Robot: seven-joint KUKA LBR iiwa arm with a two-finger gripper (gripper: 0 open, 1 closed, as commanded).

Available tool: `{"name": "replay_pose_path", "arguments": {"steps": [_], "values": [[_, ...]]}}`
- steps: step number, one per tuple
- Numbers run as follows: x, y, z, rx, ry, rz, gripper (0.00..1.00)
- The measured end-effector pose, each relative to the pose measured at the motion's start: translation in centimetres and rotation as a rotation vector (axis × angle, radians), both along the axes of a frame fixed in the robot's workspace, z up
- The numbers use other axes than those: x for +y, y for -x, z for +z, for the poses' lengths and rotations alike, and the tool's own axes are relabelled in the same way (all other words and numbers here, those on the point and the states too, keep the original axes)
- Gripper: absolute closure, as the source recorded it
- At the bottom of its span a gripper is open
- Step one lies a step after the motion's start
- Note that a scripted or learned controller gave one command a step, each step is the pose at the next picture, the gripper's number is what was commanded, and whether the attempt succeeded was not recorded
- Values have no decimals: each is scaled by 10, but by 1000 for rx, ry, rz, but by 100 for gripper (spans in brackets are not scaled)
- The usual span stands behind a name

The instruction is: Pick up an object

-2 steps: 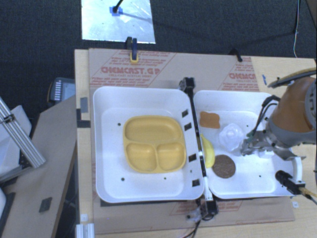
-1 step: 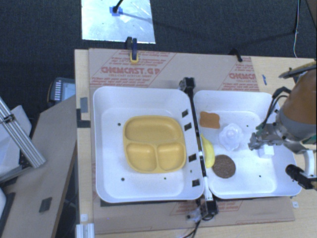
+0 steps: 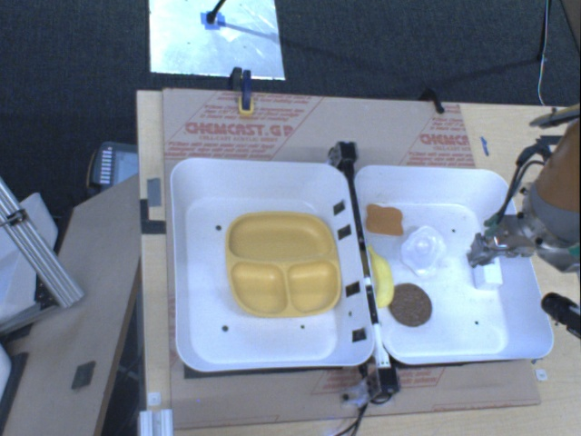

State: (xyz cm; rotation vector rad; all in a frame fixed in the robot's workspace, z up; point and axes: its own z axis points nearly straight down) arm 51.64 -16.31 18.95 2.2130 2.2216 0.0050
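The right bin [image 3: 454,334] holds an orange-brown rectangular piece [image 3: 385,219], a clear crumpled plastic item [image 3: 423,249], a round brown disc [image 3: 410,304] and a yellow object [image 3: 382,280] against the bin's left wall. My gripper [image 3: 487,254] hangs over the right side of this bin, to the right of the clear plastic item and apart from it. A small white block [image 3: 488,274] lies just below the gripper on the bin floor. Nothing shows between the fingers.
The left bin [image 3: 195,334] holds a yellow three-compartment tray [image 3: 277,263]. A black divider strip [image 3: 356,252] runs between the two bins. Cardboard [image 3: 300,125] lies under both bins. A clamp [image 3: 243,91] sits at the back edge.
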Motion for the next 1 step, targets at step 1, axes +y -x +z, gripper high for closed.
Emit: {"name": "replay_pose_path", "arguments": {"steps": [1], "values": [[0,-1,22,2,-1,0,100]]}}
